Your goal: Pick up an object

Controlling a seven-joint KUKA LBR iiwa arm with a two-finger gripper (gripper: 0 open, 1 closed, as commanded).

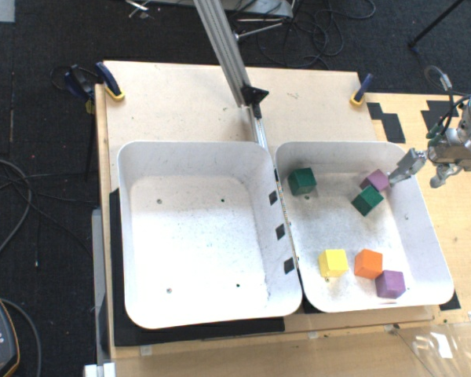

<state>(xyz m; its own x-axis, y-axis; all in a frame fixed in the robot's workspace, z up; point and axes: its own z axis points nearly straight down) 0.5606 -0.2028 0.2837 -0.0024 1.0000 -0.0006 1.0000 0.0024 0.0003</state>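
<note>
Aluminium strut [220,38] slants over wooden bench [188,104]; 2 yellow clamps [114,85] [359,94]; cables on dark floor [31,210].

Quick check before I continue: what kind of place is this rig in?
Likely a robotics lab: a wooden bench clamped at its corners, two white bins holding coloured blocks, and loose cables on dark carpet.

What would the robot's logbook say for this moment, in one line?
stage: approach | gripper at right bin rim, near purple block | nothing held

No readable text, label, brand, number or sign appears on anything in this view.
</note>
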